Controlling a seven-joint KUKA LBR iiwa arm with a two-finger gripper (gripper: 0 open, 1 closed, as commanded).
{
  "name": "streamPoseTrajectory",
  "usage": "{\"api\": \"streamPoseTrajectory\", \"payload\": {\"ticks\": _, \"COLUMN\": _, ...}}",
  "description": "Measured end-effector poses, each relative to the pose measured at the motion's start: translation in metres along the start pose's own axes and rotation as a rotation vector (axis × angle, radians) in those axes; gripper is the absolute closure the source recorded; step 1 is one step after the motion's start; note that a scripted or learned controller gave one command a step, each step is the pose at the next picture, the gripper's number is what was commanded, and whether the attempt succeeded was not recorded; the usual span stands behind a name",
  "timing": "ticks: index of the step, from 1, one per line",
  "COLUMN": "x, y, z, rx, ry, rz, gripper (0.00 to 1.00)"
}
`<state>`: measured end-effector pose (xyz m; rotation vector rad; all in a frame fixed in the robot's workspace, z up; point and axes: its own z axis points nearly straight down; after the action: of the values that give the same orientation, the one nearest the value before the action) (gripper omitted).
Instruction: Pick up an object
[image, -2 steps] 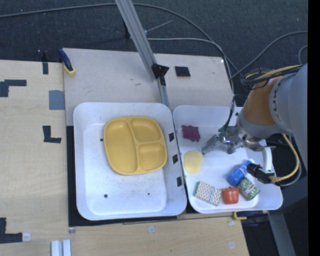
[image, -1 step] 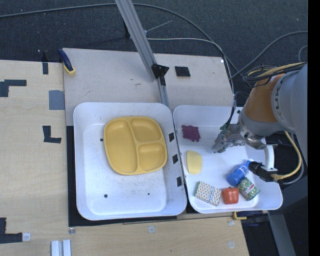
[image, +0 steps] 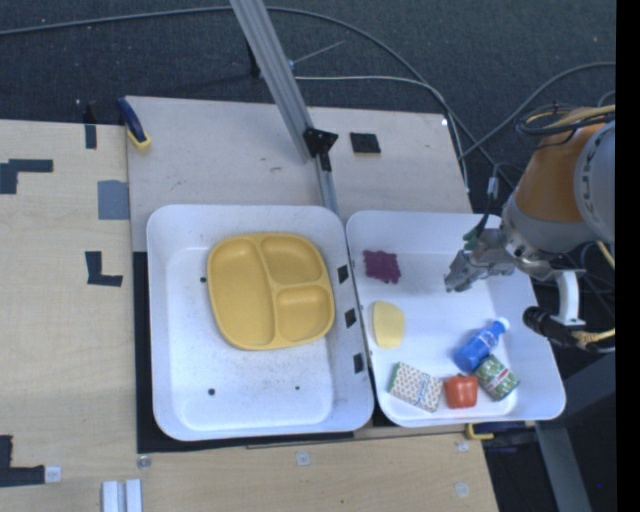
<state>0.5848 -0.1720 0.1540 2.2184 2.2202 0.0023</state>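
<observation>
The right bin (image: 430, 232) holds a purple lump (image: 381, 265) at its back left, a pale yellow piece (image: 388, 323) in the middle left, and along the front a checkered packet (image: 414, 386), a red object (image: 460, 391), a blue bottle (image: 479, 346) and a green can (image: 496, 378). My gripper (image: 462, 273) hangs over the bin's back right part, above bare floor, to the right of the purple lump and up from the blue bottle. Nothing shows between its fingers.
The left bin (image: 180, 300) bears a yellow divided plate (image: 270, 290). A metal pole (image: 285, 90) slants down to the seam between the bins. Cables run behind the right bin, and the arm's body (image: 560, 190) overhangs its right rim.
</observation>
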Motion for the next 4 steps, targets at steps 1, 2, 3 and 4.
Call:
{"api": "streamPoseTrajectory", "payload": {"ticks": 1, "x": 0.001, "y": 0.001, "z": -0.053, "rx": -0.001, "ry": 0.000, "rz": -0.001, "gripper": 1.00}}
{"api": "streamPoseTrajectory", "payload": {"ticks": 2, "x": 0.055, "y": 0.008, "z": -0.045, "rx": 0.004, "ry": 0.002, "rz": -0.005, "gripper": 1.00}}
{"api": "streamPoseTrajectory", "payload": {"ticks": 3, "x": 0.105, "y": 0.017, "z": -0.039, "rx": 0.005, "ry": 0.002, "rz": -0.005, "gripper": 1.00}}
{"api": "streamPoseTrajectory", "payload": {"ticks": 4, "x": 0.155, "y": 0.027, "z": -0.055, "rx": 0.003, "ry": 0.003, "rz": -0.006, "gripper": 1.00}}
